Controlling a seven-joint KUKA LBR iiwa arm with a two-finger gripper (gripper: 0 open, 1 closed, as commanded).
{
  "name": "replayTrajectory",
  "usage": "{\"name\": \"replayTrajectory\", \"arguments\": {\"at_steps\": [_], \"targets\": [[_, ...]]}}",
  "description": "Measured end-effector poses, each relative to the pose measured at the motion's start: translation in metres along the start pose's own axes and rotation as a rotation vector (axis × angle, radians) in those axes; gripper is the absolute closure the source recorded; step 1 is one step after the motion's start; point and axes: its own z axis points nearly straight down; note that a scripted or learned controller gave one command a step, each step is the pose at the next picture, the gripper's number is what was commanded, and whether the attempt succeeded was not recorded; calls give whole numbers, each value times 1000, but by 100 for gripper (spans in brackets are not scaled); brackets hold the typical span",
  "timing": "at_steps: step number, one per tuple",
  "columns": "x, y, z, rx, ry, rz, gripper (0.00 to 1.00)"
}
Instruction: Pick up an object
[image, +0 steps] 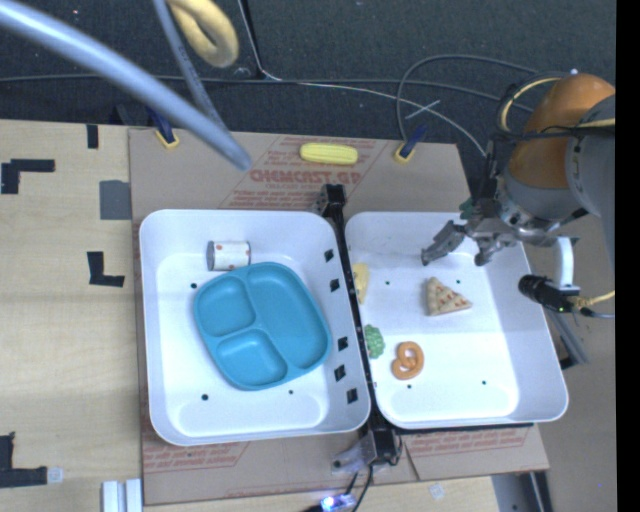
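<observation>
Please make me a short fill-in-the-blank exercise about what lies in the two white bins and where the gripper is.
1. The blue divided plate lies in the ____ bin.
2. The pizza slice lies in the ____ bin.
3. The pretzel lies beside the green ____.
4. The gripper hangs over the ____ bin, its fingers spread.

Missing words: left; right; broccoli; right
</observation>
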Motion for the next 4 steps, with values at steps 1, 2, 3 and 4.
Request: {"name": "replayTrajectory", "arguments": {"at_steps": [1, 2, 3, 4], "targets": [[7, -3, 46, 0, 0, 0, 0], [7, -1, 33, -4, 0, -1, 100], [-1, 3, -24, -9, 0, 0, 100], [1, 10, -69, -9, 0, 0, 100]]}}
